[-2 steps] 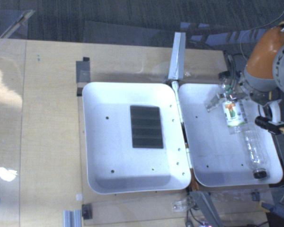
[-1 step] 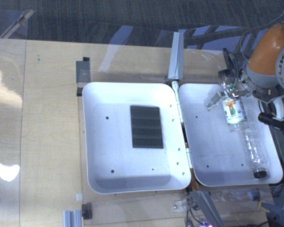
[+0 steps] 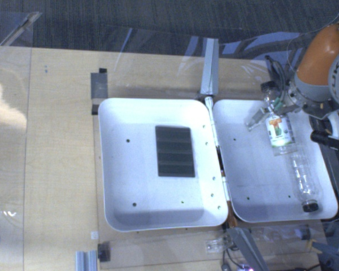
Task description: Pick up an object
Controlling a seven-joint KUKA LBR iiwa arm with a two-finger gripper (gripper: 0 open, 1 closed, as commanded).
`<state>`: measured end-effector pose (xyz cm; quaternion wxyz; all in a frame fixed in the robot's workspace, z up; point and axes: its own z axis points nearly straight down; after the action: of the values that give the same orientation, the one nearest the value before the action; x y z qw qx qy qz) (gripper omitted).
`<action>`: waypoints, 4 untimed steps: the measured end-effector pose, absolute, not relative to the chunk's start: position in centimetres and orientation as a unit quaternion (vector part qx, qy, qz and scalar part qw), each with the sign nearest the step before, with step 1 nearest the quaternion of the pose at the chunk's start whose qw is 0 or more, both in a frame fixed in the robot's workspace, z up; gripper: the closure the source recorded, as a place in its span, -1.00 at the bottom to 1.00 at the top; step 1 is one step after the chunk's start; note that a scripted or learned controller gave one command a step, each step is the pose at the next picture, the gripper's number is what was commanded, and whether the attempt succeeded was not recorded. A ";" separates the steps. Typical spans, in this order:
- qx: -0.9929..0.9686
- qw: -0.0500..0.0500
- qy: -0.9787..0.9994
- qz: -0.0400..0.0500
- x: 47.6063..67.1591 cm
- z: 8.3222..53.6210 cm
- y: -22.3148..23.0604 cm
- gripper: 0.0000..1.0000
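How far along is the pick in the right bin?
Done: the arm has reached the right bin, its gripper at the top corner beside the small labelled bottle. In hand: nothing visibly gripped. Left: grasp and lift; the bottle and clear bottle lie in the bin, the dark ridged block in the left.

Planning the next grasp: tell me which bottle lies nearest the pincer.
The labelled bottle, with its orange and green label, right below the pincer. The clear black-capped bottle lies farther down the bin.

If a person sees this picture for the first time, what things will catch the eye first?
First the dark ribbed rectangular pad, lying flat in the middle of the left bin. Next the orange band of the arm at upper right, above the right bin, where a small labelled bottle hangs by the claw.
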<state>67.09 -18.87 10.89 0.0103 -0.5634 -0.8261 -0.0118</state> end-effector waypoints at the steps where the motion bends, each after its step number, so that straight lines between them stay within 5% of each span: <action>1: -0.532 0.014 -0.847 -0.011 67.5 11.0 -19.2 -1.00; 4: -0.526 0.014 -0.851 -0.011 67.5 11.0 -19.3 -1.00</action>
<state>67.47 -19.29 11.01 0.0139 -0.5256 -0.8505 -0.0110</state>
